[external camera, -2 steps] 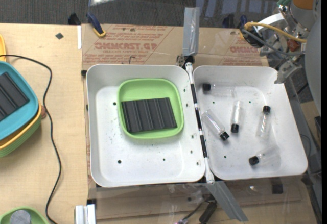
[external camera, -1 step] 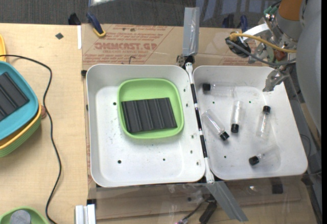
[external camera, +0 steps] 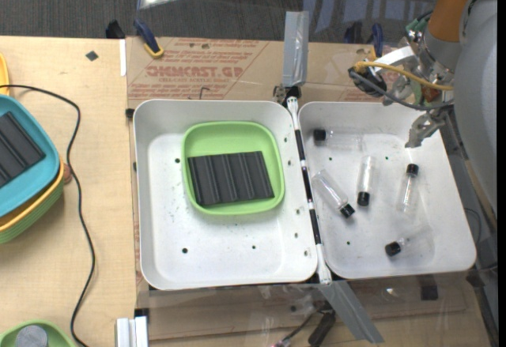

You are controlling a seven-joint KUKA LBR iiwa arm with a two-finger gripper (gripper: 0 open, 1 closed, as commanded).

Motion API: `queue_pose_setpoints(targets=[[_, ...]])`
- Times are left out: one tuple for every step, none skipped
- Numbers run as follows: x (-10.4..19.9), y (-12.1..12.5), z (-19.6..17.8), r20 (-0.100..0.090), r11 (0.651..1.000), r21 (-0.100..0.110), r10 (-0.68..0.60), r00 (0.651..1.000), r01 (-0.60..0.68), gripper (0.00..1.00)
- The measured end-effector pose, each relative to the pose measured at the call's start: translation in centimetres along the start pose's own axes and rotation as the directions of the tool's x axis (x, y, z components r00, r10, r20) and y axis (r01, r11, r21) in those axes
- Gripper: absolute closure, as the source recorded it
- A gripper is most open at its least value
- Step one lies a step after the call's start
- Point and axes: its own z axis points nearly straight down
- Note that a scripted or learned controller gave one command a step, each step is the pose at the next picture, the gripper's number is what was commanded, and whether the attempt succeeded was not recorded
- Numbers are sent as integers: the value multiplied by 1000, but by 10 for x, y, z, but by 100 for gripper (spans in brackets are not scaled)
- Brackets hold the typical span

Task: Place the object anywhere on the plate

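A tan bench (external camera: 71,258) holds two white bins. The left bin (external camera: 158,250) contains a green plate (external camera: 232,140); clear vials (external camera: 364,179) lie scattered in the right bin (external camera: 443,250). The gripper (external camera: 419,132) hangs over its far right corner; grip state cannot be told.

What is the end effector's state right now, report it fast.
End effector: above the right bin's far edge, nothing seen between its tips; open or closed cannot be told.

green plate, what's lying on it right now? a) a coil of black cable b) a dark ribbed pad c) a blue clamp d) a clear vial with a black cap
b: a dark ribbed pad lies flat on the green plate in the left bin, while the clear vials with black caps lie in the right bin.
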Motion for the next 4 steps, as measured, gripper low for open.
queue_pose_setpoints(targets=[[-13, 42, -11, -2, 1000, 0, 6, 1000, -6, 0], [10, -10, -50, -5, 1000, -1, 6, 1000, -6, 0], [9, 11, -24, -2, 1000, 0, 10, 1000, -10, 0], [-4, 63, -31, -3, 1000, 0, 6, 1000, -6, 0]])
